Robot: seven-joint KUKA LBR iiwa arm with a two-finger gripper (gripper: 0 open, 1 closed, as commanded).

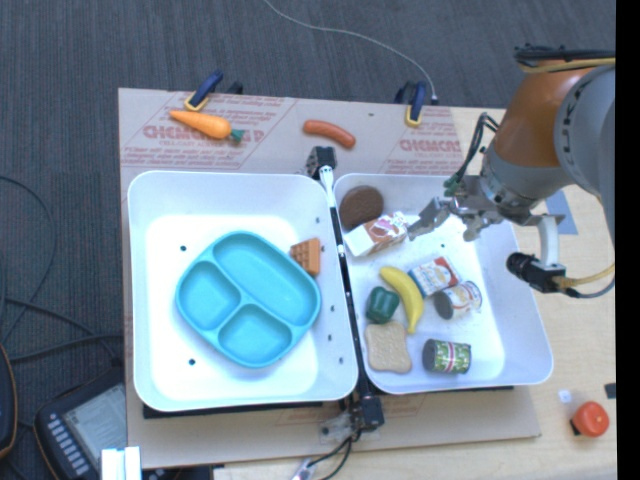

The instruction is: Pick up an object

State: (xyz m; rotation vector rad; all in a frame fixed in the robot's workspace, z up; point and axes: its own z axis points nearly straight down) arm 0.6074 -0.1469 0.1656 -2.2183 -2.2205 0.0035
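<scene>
The tool [449, 215] hangs over the right bin [520, 353] near its far edge, fingers spread and grasping nothing. Just beside it lies a red-and-white packet [383, 232], with a banana [404, 294] nearer the bin's middle.

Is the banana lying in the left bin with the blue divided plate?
No. The banana lies in the right bin, between the green pepper and a small packet, while the blue plate sits in the left bin.
</scene>
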